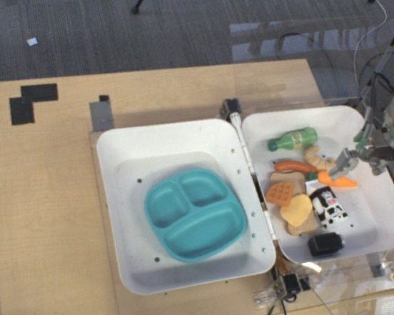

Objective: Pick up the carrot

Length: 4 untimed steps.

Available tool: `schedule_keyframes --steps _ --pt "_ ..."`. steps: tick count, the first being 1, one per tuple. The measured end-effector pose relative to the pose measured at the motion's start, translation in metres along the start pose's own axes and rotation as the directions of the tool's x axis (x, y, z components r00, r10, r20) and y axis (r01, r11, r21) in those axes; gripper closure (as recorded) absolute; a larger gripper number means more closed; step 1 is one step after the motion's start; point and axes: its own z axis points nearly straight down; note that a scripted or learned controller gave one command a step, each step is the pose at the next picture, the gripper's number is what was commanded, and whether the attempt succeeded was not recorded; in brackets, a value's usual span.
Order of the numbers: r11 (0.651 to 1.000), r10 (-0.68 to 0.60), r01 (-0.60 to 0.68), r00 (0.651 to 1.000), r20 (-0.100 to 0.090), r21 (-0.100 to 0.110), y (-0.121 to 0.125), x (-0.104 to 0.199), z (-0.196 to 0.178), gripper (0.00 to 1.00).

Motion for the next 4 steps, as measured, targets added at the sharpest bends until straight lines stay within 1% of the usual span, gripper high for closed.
schedule_keyframes --steps 1,2,3,4 --pt "0.990 0.140 -0.140 0.990 -0.001 0.007 0.026 -0.029 0.081 0.00" --pt "0.992 0.124 -0.124 0.992 0.008 -0.014 0.044 -0.025 0.147 0.00" --pt "0.993 0.121 -0.121 0.993 0.001 -0.015 0.046 -0.021 0.136 1.00" --pt "1.000 0.016 -0.016 1.000 0.004 -0.016 0.074 -0.007 -0.002 1.00"
